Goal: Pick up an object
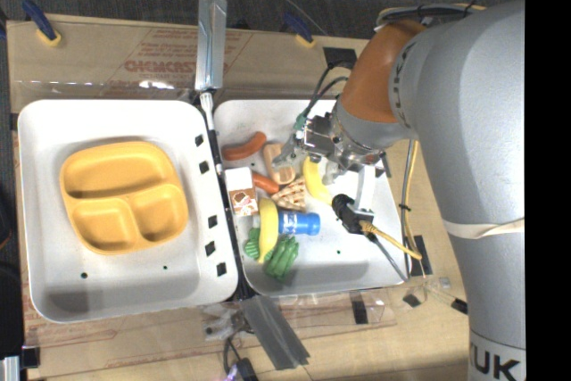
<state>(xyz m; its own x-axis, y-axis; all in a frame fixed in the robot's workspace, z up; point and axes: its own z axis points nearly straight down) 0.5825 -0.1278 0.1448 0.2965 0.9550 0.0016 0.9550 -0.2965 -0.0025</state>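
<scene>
Grey arm (pixel 464 103) above banana (pixel 313 177)

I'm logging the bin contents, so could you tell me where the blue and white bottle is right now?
The blue and white plastic bottle lies on its side in the right-hand white bin, near the middle, beside the yellow toy banana and just above the green toy vegetable.

gripper (pixel 308 158): in the right bin (pixel 379 268)
food pile (pixel 272 210): just left of it
tray (pixel 123 194): far left, in left bin (pixel 45 281)
</scene>
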